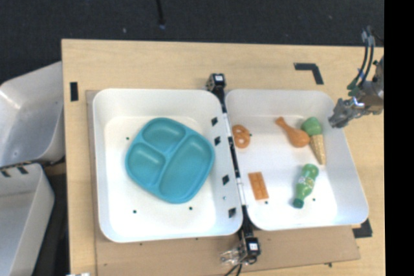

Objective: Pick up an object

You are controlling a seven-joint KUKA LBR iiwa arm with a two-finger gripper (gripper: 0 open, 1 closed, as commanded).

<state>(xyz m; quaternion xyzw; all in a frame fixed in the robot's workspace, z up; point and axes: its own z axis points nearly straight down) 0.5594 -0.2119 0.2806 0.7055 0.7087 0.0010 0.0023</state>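
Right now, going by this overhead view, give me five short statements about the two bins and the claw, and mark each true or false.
1. The blue divided plate lies in the left bin. True.
2. The green bottle stands in the left bin. False: it lies in the right bin, near the front right.
3. The claw is at the right bin's far right edge, near the ice cream cone. True.
4. The orange wafer lies on the blue divided plate. False: it lies on the right bin's floor, left of the green bottle.
5. The pretzel lies in the right bin close to the wall between the bins. True.
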